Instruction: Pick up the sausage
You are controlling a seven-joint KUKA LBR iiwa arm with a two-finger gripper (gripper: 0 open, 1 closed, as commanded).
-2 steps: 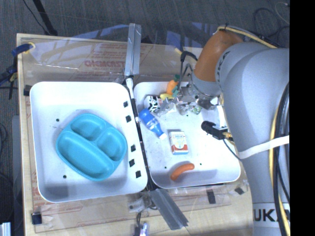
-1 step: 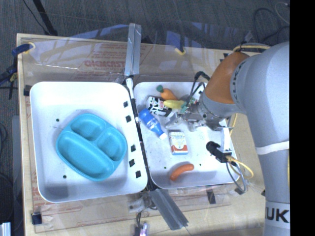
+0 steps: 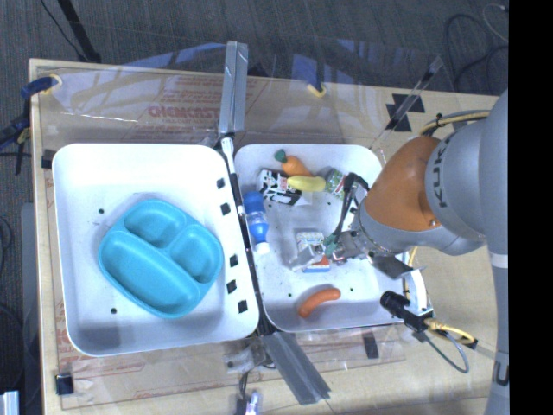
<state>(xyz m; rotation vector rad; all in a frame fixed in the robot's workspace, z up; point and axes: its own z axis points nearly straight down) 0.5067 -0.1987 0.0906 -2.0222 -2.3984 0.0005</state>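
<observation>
I use the sausage (image 3: 319, 300) as my landmark: it lies alone on the floor of the right bin (image 3: 367, 316), close to the near wall, with bare white around it. That open spot should help, since nothing crowds it on either side. Up from the sausage, the gripper (image 3: 333, 247) hangs low over a small silver packet (image 3: 308, 245), so I judge it is off target and would need to come toward the near wall. Whether it is open or closed I cannot tell from here; the wrist hides that. Farther up from the sausage sit a blue bottle (image 3: 255, 221), a banana (image 3: 306, 183) and a carrot (image 3: 293, 163), clustered by the far wall. Left of the sausage, across the divider, the blue plate (image 3: 162, 255) fills the other bin.
</observation>
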